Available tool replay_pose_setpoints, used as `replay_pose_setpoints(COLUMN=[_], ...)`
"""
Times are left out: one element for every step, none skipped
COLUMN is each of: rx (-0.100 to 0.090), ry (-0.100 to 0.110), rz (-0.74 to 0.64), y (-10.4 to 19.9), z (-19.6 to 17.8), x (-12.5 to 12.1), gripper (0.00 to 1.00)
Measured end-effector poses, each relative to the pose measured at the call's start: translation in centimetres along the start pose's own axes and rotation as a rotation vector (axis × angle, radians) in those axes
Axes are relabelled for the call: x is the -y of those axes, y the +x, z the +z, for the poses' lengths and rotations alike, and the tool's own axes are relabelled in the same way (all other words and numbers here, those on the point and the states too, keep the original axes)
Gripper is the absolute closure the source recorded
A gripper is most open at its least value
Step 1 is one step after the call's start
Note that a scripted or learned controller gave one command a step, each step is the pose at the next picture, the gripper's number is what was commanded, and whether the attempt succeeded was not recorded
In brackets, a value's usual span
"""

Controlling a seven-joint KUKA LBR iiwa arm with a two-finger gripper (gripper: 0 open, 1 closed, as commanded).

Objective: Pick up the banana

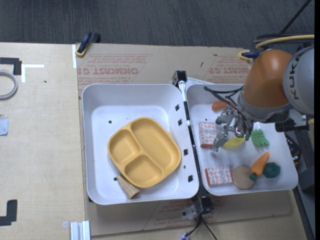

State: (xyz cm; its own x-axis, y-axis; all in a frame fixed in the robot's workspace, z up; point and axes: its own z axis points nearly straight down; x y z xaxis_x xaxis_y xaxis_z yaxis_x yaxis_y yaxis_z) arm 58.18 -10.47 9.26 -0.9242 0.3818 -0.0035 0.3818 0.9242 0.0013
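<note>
Looking down at the bench (40, 174), I've got the two white bins side by side. The left bin (95, 134) holds a yellow divided plate (144, 152) with a small brown block (128, 187) poking out from under its near edge, so part of that block is covered.

The right bin (285, 184) is where it gets messy. The arm (272, 81) comes in from the right, and its orange band and grey body block a good chunk of the bin's far side. The gripper (231, 134) hangs right over the banana (234, 143), and all I get of the banana is a small yellow patch peeking out below the metal parts. I honestly can't tell whether the gripper is clamped on it, just touching it, or hovering above; the tips are a grey blur against the yellow.

Around it: an orange bit (219, 105) up near the far wall, mostly hidden by cables, so I can't say what it is. A red and white packet (207, 134) sits just left of the gripper, and a second one (218, 175) lies near the front wall. Beside that there's a round tan disc (243, 177), a carrot (260, 164) leaning over the disc, a dark green lump (272, 170), and a light green leafy piece (259, 137) just right of the banana.
</note>
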Motion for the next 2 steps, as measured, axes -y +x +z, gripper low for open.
replay_pose_setpoints(rx=[-0.002, 0.001], ry=[0.000, 0.000], rz=[-0.144, -0.183], y=[3.4, -1.7], z=[0.0, 0.0], x=[1.7, 0.1], gripper=[0.00, 0.00])
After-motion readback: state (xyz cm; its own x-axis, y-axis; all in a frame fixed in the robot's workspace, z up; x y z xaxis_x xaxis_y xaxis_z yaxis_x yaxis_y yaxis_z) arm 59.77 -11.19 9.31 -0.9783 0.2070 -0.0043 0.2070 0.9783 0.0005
